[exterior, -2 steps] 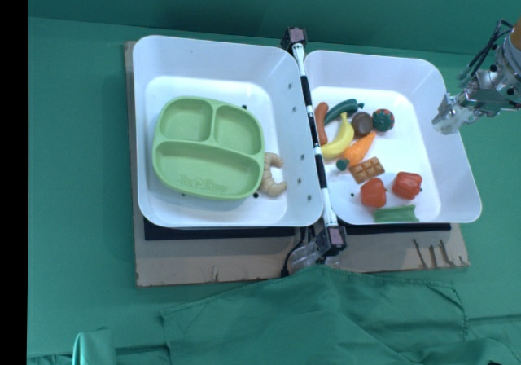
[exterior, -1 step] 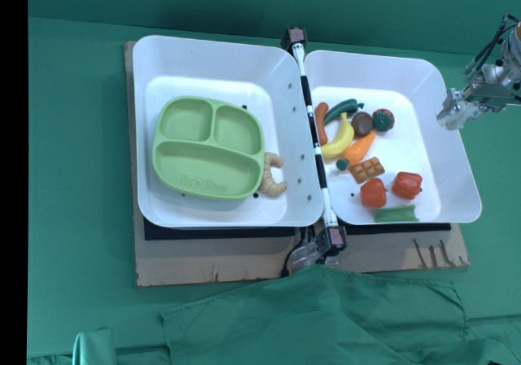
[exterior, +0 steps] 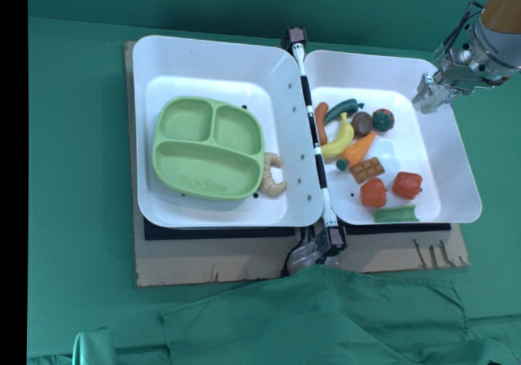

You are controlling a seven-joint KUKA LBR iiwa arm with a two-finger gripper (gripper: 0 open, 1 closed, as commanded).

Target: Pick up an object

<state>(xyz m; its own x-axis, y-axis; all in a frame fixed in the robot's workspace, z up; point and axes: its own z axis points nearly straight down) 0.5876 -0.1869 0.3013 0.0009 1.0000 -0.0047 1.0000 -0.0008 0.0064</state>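
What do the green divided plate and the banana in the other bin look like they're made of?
The plate looks like moulded plastic or silicone: one even pale green, matte, with rounded compartment walls. The banana looks like a plastic toy: flat uniform yellow and smooth. The view can't settle hard versus soft.

bench: green cloth (exterior: 81, 151) | brown board (exterior: 212, 270) | light: even

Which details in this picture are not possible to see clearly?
- Gripper, camera view: small and blurred over the right bin; grip state unclear.
- Arm: cut off by the top right corner.
- Croissant: partly hidden under the green plate rim.
- Dark round toy: too small to identify.
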